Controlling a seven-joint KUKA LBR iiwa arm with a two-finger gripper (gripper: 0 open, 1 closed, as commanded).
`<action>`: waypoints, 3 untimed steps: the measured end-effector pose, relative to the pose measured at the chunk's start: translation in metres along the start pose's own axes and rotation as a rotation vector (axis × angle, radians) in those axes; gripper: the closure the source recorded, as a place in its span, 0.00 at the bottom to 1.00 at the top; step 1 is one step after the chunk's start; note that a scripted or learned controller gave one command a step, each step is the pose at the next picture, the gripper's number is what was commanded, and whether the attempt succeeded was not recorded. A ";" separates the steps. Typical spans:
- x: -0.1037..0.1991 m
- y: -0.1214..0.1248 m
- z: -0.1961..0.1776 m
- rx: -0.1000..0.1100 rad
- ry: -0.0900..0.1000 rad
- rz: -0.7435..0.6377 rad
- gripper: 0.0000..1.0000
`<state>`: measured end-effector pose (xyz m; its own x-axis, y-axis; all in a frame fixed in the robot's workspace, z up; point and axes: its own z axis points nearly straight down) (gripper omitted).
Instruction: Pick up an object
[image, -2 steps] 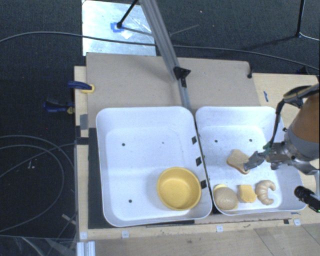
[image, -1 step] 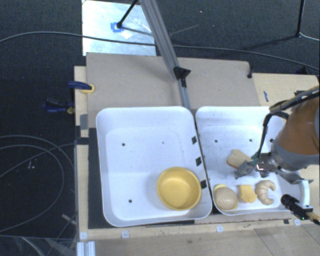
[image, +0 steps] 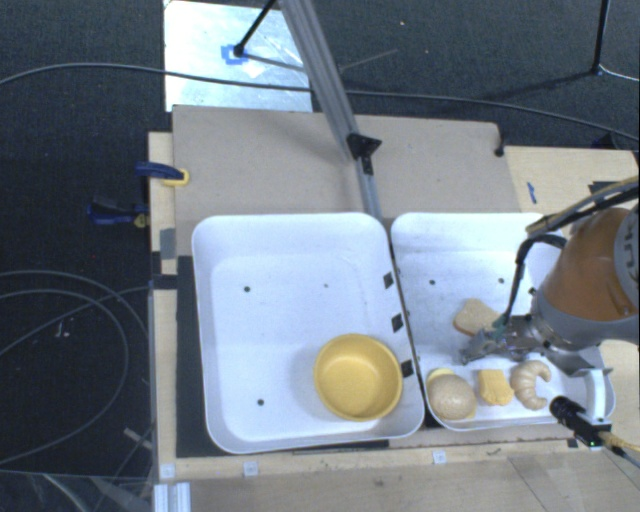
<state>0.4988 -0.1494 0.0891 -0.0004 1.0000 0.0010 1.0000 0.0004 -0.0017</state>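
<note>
On the left side of the bench sits the left bin (image: 290, 250), holding one yellow bowl (image: 358, 376) near its front right corner, close to the wall shared with the right bin (image: 440, 240). Further right, along that second bin's front edge, lie a pale round bread roll (image: 451, 396), a small yellow chunk (image: 492, 387) and a curved croissant (image: 530, 384), close together in a row; a tan bread slice (image: 474, 318) lies just behind them. My gripper (image: 487, 345) hangs low over the space between the slice and the front row, with nothing visibly held; how far it is open I cannot tell, since the dark metal parts blur together. I judge the likeliest target to be the slice or the chunk: both small, soft-looking and matte, with the slice lying flat against the floor. Risks: the items are crowded, so a descent slightly off centre could push one aside or catch two at once. The flat slice may give no purchase, and the nearby front wall could block the approach.
</note>
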 end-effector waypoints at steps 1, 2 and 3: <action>0.000 0.001 -0.012 -0.005 -0.002 0.001 1.00; 0.000 0.006 -0.076 -0.010 -0.003 -0.005 1.00; 0.004 0.011 -0.140 -0.011 -0.004 -0.006 1.00</action>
<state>0.5100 -0.1458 0.2290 -0.0061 1.0000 -0.0027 0.9999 0.0061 0.0095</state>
